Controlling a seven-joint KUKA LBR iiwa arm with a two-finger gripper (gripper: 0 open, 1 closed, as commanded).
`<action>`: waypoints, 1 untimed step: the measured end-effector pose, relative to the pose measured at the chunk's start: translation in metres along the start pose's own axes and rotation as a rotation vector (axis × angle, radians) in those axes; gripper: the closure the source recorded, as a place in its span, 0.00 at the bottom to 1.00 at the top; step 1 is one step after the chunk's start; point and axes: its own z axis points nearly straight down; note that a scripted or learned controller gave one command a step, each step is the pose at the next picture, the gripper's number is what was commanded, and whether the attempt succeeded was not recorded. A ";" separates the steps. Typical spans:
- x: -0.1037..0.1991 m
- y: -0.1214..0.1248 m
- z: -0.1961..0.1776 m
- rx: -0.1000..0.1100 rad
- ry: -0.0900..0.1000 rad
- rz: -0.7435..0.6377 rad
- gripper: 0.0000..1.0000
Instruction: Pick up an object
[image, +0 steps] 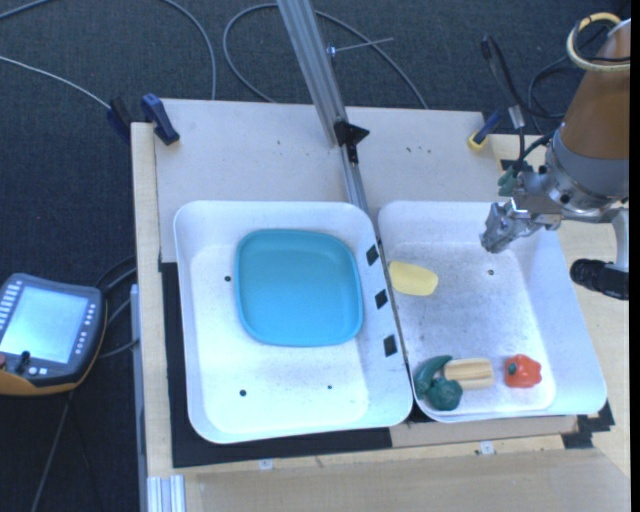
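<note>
In the right bin (560, 300) lie a pale yellow lemon-like piece (413, 278) near the left wall, and along the front edge a dark green vegetable (439, 383), a tan block (469, 373) and a red tomato-like piece (521, 371). My gripper (497, 232) hangs over the bin's back right part, above bare floor and well apart from every object. No object sits between its fingers.
The left bin (205, 300) holds a turquoise square plate (299, 286). A metal pole (318, 75) slants down to the divider between the bins. Blue and yellow clamps sit at the bench's back corners. A handheld pendant (45, 328) lies off the bench at left.
</note>
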 end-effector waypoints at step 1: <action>0.051 0.010 0.017 0.000 0.000 0.000 1.00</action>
